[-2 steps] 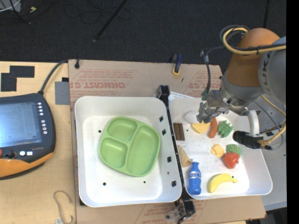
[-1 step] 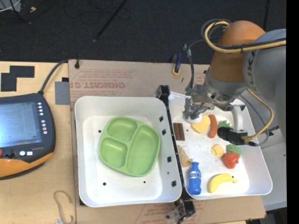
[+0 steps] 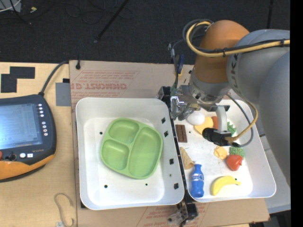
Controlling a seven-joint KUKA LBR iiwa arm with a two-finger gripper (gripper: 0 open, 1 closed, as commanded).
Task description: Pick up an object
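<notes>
Several pieces crowded under the end effector point(image 3: 188, 109), grip state impossible to tell: white egg point(image 3: 195, 118) just below, blue bottle point(image 3: 197, 179) and banana point(image 3: 225, 185) farther below. Hung close beside right bin's point(image 3: 270, 186) inner wall; open room leftward, over green plate point(image 3: 131, 148).

Robot lab, bench with white bins point(image 3: 83, 126), teach pendant point(image 3: 23, 134) (screen lit), loose cables point(image 3: 61, 13), cardboard point(image 3: 118, 82)

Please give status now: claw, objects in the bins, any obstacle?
Claw low over the right bin's far left corner, nothing seen held. Banana, blue bottle, strawberry lying free. Green plate alone in left bin. Arm overhangs some toys.
</notes>
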